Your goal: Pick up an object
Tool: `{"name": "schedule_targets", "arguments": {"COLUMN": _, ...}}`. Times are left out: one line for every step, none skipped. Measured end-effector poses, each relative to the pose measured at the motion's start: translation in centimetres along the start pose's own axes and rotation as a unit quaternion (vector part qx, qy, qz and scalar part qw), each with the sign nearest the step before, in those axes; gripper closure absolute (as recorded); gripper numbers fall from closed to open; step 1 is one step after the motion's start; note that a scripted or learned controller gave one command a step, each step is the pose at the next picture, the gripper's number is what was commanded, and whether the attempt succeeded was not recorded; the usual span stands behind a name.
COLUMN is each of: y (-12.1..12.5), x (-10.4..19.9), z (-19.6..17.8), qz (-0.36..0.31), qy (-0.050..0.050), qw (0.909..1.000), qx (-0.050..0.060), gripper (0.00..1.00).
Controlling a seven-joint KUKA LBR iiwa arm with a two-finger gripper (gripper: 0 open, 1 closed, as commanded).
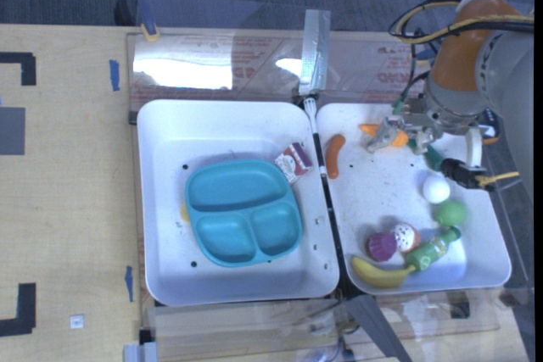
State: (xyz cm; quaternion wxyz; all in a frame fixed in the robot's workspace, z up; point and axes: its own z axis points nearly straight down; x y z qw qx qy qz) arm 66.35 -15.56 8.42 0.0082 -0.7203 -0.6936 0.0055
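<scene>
My gripper (397, 130) hangs low over the back of the right bin (488, 267), under the grey arm with its orange band (462, 64). A small orange object (371, 130) lies right at the gripper's left side, partly hidden by it. I cannot tell whether it is held. Further left, an orange sausage-shaped toy (334, 155) lies by the bin's left wall. A white ball (436, 190) and a green ball (452, 212) sit to the gripper's front right.
At the front of the right bin lie a banana (377, 271), a purple object (382, 246), a speckled egg (405, 236) and a green bottle (433, 250). The left bin (157, 182) holds a blue divided plate (243, 210) and a small red-and-white packet (293, 161).
</scene>
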Motion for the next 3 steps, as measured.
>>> {"name": "schedule_targets", "arguments": {"y": 0.0, "x": 1.9, "z": -2.5, "qz": 0.083, "qy": -0.002, "qw": 0.9965, "qx": -0.006, "gripper": 0.0}}
{"name": "schedule_targets", "arguments": {"y": -0.1, "x": 2.0, "z": 0.0, "qz": 0.083, "qy": 0.001, "qw": 0.9966, "qx": 0.002, "gripper": 0.0}}
{"name": "schedule_targets", "arguments": {"y": -0.5, "x": -0.5, "z": 0.0, "qz": 0.07, "qy": 0.0, "qw": 0.9975, "qx": -0.006, "gripper": 0.0}}
